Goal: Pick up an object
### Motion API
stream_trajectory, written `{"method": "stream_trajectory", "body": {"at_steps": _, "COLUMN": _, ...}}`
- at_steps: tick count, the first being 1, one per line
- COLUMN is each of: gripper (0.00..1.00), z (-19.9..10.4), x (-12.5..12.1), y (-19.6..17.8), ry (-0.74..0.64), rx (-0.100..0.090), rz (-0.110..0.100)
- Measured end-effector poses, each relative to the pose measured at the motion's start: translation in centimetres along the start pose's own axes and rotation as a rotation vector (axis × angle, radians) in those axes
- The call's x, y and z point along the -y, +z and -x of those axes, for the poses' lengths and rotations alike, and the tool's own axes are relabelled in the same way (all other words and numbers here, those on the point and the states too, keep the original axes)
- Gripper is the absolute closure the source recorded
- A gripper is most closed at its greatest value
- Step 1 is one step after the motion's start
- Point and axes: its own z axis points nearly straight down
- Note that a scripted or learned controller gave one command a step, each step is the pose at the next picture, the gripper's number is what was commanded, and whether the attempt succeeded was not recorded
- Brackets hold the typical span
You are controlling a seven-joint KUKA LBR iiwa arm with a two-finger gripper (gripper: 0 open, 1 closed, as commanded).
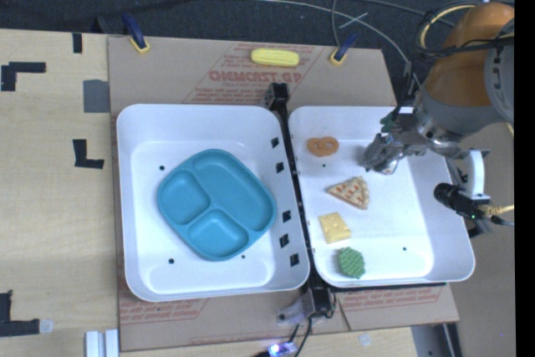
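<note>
Nearest to where I stand, a green knobbly toy vegetable (351, 262) lies at the front of the right bin (418, 263), well below and a little left of the gripper (380, 160). Just above it sits a yellow cheese block (334, 226), and above that a pizza slice (350, 193), which is the closest piece, just below-left of the fingertips and not touching them. A round brown biscuit-like piece (322, 147) lies to the gripper's left, level with it and apart. Whether the gripper is spread or closed I cannot tell; it hangs low over bare white floor with nothing visibly between it. Far left, a blue divided tray (216, 203) fills the left bin (138, 180). A yellow banana-like toy (274, 57) rests on the cardboard beyond both bins.
</note>
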Motion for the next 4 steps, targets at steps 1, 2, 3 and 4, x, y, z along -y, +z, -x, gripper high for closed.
{"method": "stream_trajectory", "body": {"at_steps": 1, "gripper": 1.00, "z": -6.2, "x": 0.5, "y": 0.5, "ry": -0.002, "rx": 0.000, "rz": 0.001}}
{"method": "stream_trajectory", "body": {"at_steps": 2, "gripper": 1.00, "z": -11.1, "x": 0.1, "y": -0.2, "ry": -0.002, "rx": 0.000, "rz": 0.002}}
{"method": "stream_trajectory", "body": {"at_steps": 3, "gripper": 1.00, "z": -16.2, "x": -0.1, "y": 0.1, "ry": -0.002, "rx": 0.000, "rz": 0.000}}
{"method": "stream_trajectory", "body": {"at_steps": 4, "gripper": 1.00, "z": -22.3, "x": 0.7, "y": 0.1, "ry": -0.003, "rx": 0.000, "rz": 0.000}}
